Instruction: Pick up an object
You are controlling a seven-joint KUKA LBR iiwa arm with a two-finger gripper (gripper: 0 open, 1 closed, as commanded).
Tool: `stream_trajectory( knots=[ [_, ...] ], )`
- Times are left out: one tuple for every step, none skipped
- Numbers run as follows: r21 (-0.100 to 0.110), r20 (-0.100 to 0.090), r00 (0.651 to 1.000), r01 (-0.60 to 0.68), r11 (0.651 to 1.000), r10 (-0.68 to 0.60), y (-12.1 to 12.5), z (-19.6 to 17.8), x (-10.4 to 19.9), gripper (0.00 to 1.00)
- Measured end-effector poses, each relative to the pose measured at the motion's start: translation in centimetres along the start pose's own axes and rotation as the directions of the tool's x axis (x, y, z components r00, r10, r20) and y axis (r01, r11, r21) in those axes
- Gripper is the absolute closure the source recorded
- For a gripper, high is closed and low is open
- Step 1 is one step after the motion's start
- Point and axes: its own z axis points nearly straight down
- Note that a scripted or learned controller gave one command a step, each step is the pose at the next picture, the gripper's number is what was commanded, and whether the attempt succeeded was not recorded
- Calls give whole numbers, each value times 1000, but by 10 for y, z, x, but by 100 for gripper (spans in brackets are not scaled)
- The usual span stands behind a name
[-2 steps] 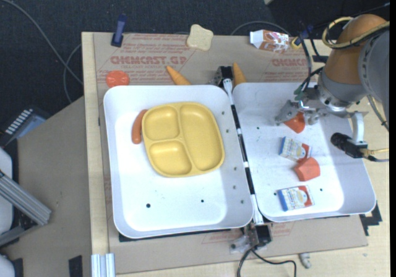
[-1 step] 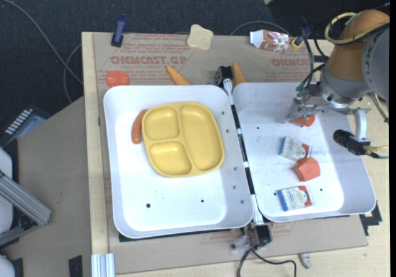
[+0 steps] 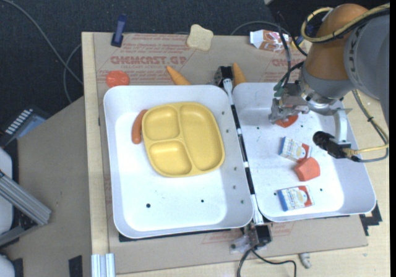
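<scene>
One small red-orange piece (image 3: pixel 286 122) sits under the tool (image 3: pixel 286 110), whose finger state can't be judged; it looks light and rigid, so pinch its sides.

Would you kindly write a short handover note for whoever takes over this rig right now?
Gripper: low in the right bin, directly over a red-orange piece; a grasp cannot be confirmed.
Right bin also holds an orange block and two small cartons.
Left bin: yellow divided tray, sausage beside it.
Done: nothing visibly lifted.
Left: secure and raise one object.
</scene>
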Motion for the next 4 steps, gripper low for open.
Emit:
stream_trajectory(
  knots=[
    [-3, 1, 1000, 0, 1000, 0, -11, -49, 81, 100],
    [-3, 4, 1000, -3, 1000, 3, 21, -49, 6, 100],
    [-3, 3, 1000, -2, 1000, 2, 21, -49, 7, 0],
    [1, 2, 1000, -3, 1000, 3, 5, 52, -3, 0]
  ],
)
